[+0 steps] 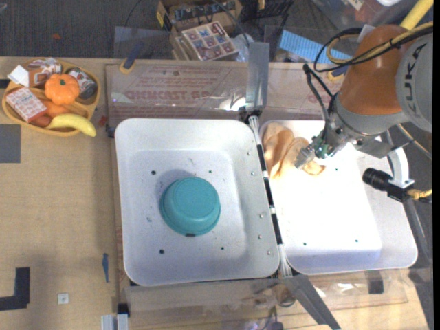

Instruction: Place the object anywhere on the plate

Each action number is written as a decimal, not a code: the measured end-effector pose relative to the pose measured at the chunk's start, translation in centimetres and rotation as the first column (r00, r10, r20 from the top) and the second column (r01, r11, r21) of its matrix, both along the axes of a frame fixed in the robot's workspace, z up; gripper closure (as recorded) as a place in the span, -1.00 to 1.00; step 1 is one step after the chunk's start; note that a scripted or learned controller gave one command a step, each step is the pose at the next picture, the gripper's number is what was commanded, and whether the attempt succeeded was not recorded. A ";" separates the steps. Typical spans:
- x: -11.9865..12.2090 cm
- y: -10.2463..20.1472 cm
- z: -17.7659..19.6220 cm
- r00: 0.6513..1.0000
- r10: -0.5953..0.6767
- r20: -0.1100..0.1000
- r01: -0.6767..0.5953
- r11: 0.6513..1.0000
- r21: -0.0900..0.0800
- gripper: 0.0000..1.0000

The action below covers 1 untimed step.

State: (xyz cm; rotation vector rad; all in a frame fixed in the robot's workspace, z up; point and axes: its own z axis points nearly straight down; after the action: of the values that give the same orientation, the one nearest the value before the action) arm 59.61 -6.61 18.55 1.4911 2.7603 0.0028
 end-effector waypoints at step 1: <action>0.1 -0.3 4.0 1.000 -0.004 -0.001 0.004 1.000 -0.001 1.00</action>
State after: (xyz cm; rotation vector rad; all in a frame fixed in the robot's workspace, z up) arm 59.69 -6.89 22.54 1.4969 2.7579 0.0012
